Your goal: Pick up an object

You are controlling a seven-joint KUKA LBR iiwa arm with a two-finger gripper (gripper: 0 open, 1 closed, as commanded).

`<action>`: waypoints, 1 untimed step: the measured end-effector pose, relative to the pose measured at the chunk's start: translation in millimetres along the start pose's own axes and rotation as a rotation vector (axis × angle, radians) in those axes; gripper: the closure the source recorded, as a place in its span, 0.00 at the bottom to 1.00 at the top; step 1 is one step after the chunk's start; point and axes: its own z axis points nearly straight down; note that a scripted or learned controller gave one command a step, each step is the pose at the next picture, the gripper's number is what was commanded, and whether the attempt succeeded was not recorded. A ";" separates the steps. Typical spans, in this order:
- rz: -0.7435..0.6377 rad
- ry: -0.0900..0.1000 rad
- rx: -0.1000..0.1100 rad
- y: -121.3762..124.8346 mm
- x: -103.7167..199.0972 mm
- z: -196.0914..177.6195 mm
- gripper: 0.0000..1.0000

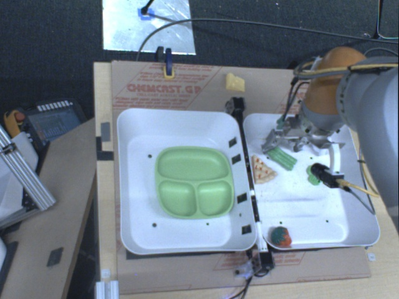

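Pincer [288,137] hung low over the far part of the right bin [358,229], its metal fingers pointing toward the divider between the two bins; whether those fingers were spread or closed could not be told from the slanted view, and nothing could be seen between them. Just below the pincer, nearly touching its tip, lay a green stick-shaped piece [282,159], short, bright and lying at a slant on the white floor. Beside that, a little further toward the divider, sat a pizza slice toy [263,169], a flat triangle, orange-tan with darker dots. To the other side of the pincer, under the wrist, a small green object [313,176] rested next to a black fitting with a yellow cable. Well away from the pincer, at the near corner of the right bin, sat a round red and green piece [280,236] like a strawberry. Across the divider, the left bin [134,229] on the worktop carried a pale green divided plate [163,167] with three compartments.
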 end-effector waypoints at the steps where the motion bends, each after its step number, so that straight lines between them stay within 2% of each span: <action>1: -0.001 -0.002 -0.007 2.0 -0.5 -14.2 1.00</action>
